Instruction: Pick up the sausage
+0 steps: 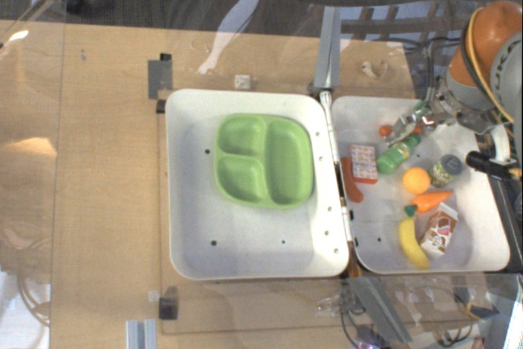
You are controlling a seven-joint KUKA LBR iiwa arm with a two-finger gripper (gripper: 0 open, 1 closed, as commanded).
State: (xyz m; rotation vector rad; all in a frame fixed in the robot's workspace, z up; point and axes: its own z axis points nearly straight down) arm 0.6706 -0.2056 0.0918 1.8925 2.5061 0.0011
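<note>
Gripper [411, 125] low over the far part of the right bin [482, 264], just above the green bottle [398, 153] and beside a small red piece [384, 130]; too small and cluttered to tell how far open, and nothing visibly in its grasp. Sausage [351, 180] lying flat against the right bin's left wall, lengthwise along it, just beside the snack packet [364, 162] and apart from the gripper. Probably the approach step, with the grasp not yet made. Next, likely: shift toward the left wall and a little nearer the camera, past the bottle; line up the jaws across the sausage's short width; descend straight onto its middle. Tight on both sides there, with the wall on one and the packet on the other, so risk of nipping the packet or striking the rim. Well clear of the target: orange [417, 180], carrot [431, 199], banana [413, 241], carton [440, 229] and small can [445, 170]. Not involved: green divided plate [265, 161] in the left bin [188, 176].
</note>
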